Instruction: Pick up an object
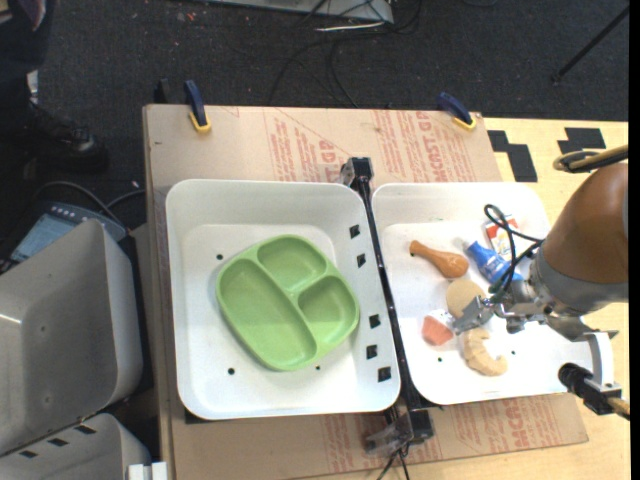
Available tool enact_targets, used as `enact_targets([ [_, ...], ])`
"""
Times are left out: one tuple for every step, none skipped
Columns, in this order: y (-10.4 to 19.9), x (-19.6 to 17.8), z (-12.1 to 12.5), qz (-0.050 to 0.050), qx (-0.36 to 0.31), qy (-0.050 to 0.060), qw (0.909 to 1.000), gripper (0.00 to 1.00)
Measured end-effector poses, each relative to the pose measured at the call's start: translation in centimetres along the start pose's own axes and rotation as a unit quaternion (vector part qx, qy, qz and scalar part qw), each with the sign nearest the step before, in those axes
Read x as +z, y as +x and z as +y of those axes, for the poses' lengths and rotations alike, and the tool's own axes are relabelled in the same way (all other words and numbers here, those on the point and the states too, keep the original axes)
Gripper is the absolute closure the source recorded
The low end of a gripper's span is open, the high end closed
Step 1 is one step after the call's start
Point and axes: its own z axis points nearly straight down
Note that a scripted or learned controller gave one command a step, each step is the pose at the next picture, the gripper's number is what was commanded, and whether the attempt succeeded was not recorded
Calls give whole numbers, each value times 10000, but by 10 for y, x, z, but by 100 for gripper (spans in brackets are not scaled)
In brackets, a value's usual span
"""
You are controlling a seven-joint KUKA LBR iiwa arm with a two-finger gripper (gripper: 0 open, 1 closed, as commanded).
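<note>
A: Where is the tool (480,311)?

B: Low in the right bin (420,208), among the small things there. Whether it is open or shut, I cannot tell (the arm's wrist (590,238) hides much of it).

A: What lies near it?

B: A pale round piece (464,295) just beside it, a red bit (437,330) to that piece's left, a tan curved piece (484,353) below, an orange drumstick shape (438,258) above.

A: And the left bin (190,208)?

B: A green divided plate (288,301) lies in it, on the desk (300,143).

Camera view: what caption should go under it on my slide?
Robot arm's tool hovers among toy foods in the right bin; green divided plate fills the left.
</note>
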Motion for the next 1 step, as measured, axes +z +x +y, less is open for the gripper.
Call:
enact_targets([
  [0, -11, 1, -3, 3, -13, 10000, 100],
])
